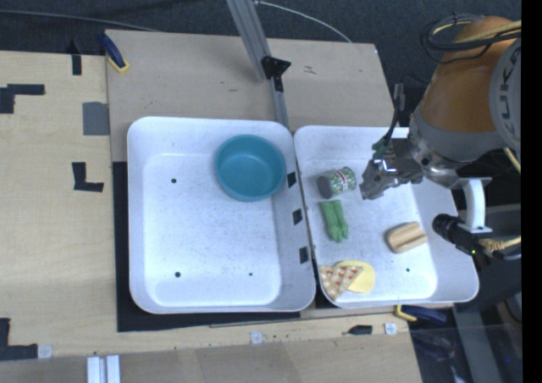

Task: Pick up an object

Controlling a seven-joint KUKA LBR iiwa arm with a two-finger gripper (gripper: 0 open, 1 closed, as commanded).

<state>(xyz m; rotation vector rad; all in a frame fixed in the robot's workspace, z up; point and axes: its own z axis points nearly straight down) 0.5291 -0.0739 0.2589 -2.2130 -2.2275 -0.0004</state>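
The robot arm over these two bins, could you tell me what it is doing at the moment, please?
The arm reaches in from the right, its gripper low over the right bin, just right of a small green-labelled can lying on its side. Nothing shows between its fingers. Also in that bin are a green vegetable-like piece, a tan block and a yellow wedge with red marks. The left bin holds a blue bowl. No object has been picked up yet.

Lighting was even and fairly bright, casting soft shadows. The white bins looked slightly washed out. Focus was soft throughout, darkest toward twelve o'clock.
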